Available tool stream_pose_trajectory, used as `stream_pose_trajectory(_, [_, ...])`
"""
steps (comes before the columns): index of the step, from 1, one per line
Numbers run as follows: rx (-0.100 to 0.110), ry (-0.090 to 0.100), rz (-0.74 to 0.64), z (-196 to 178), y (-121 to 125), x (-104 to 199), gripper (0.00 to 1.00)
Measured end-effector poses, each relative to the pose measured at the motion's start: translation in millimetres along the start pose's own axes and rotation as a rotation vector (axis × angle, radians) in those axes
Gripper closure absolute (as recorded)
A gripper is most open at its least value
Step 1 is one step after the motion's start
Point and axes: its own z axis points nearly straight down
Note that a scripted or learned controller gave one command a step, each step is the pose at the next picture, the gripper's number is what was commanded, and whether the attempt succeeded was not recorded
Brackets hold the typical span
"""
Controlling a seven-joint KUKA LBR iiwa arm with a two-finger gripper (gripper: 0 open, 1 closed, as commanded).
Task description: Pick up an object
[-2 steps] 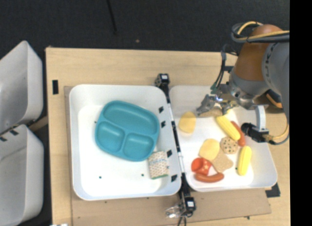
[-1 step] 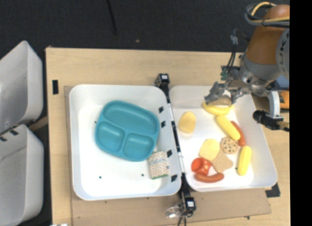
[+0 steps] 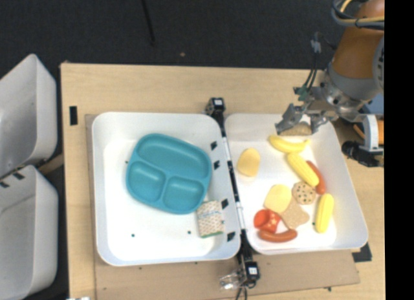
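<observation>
Banana [image 3: 288, 143] lies at the right bin's [image 3: 349, 182] far end, just under gripper [image 3: 301, 123]; can't tell finger state. Risk: curved skin slips, or fingers clip the corn [image 3: 303, 169] touching it, or hit the far bin wall.

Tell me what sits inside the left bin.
The left bin holds a blue divided plate and, beside its lower right edge, a small patterned packet. Whatever lies under the plate is covered.
</observation>
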Motion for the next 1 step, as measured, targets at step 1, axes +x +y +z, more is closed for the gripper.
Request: stream_pose_trajectory(1, [0.004,0.002,-0.001,2.2,-32.4,50.6,1.00])
